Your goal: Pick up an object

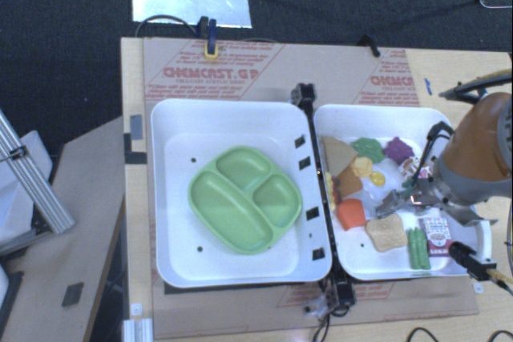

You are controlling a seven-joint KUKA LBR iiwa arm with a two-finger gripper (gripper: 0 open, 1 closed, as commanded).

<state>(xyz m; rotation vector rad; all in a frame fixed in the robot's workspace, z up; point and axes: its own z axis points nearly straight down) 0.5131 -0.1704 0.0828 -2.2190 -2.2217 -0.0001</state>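
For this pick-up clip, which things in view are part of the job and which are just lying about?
Job: gripper over the right bin; candidates in it: orange block, toast, green stick, purple piece, yellow piece.

Lying about: green tray in the left bin, blue clamp.

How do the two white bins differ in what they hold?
The left bin holds one large thing, a green divided plate lying flat. The right bin holds many small toy foods, such as an orange piece and a bread slice, crowded together, with the hand over them. Both bins are shallow and white.
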